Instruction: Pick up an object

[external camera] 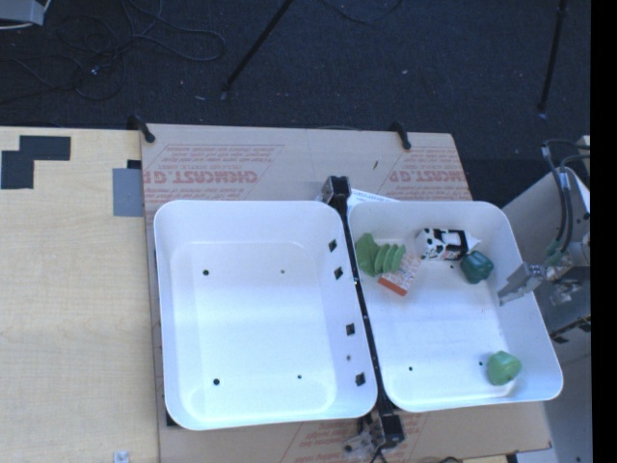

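**Operator:** Report status of the pick, largest item first, with every position referenced to the right bin.

**Technician:** The right bin [453, 374] is the reference. The left bin [251, 394] sits directly beside it; the two share a central divider. Both rest on a cardboard sheet [289, 167].

**Operator:** Arm and tool?

**Technician:** The arm hardware [564, 258] stands outside the right bin, past its right wall, near the upper half of that wall. The gripper [525, 283] sits at the bin's right rim. Its opening cannot be determined at this resolution, and no object is visible between its fingers.

**Operator:** Candidate objects?

**Technician:** All lie inside the right bin:
- green ridged object [379, 256], at the upper left, close to the divider;
- black-and-white object [442, 244], near the top wall, centre;
- small orange-and-white pack [399, 280], just below and to the right of the green ridged object;
- teal block [476, 266], upper right, just beside the black-and-white object and nearest the gripper;
- green ball [502, 367], lower right corner, well apart from the rest.

**Operator:** Progress?

**Technician:** Judged as not started. Nothing is lifted; every object rests on the bin floor. Remaining: select a target, descend over it, close, lift clear.
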Controlling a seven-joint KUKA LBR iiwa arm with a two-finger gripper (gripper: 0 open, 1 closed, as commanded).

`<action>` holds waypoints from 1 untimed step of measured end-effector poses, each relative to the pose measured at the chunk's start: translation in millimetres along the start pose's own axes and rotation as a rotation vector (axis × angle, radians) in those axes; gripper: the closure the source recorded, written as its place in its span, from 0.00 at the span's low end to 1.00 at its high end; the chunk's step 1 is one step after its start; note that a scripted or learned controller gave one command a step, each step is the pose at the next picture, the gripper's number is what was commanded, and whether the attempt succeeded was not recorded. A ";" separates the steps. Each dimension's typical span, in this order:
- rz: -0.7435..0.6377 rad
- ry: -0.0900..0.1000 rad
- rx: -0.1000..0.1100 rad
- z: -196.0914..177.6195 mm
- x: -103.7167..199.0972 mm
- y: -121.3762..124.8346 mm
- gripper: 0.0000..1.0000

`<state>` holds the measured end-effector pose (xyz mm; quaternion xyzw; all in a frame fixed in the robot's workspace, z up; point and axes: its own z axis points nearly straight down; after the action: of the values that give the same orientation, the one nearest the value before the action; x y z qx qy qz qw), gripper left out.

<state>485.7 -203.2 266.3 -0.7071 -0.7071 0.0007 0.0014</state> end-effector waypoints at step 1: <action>0.001 0.000 -0.003 184.2 36.2 -2.9 0.00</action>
<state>482.3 -166.9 82.2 -0.7074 -0.7068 -0.0005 0.0003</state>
